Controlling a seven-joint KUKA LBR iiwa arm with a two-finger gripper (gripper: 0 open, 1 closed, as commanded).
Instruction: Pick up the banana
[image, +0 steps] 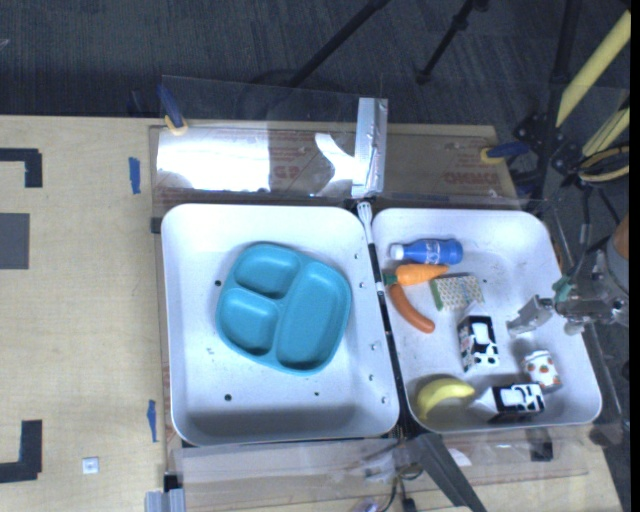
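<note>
Camera view: both bins are seen from above, side by side on the counter.
Banana: found at the right bin's near edge, beside a black-and-white carton.
Jaws: seen above the right bin's far right side, well apart from the banana; spread or pressed together cannot be told.
Left bin: occupied by a blue divided plate.

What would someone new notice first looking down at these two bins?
The blue sectioned tray stands out most, sitting in the middle of the left bin. Next comes the clutter in the right bin: a yellow banana at its near left corner and an orange carrot by its left wall. The robot's hand hovers at the right side.
</note>
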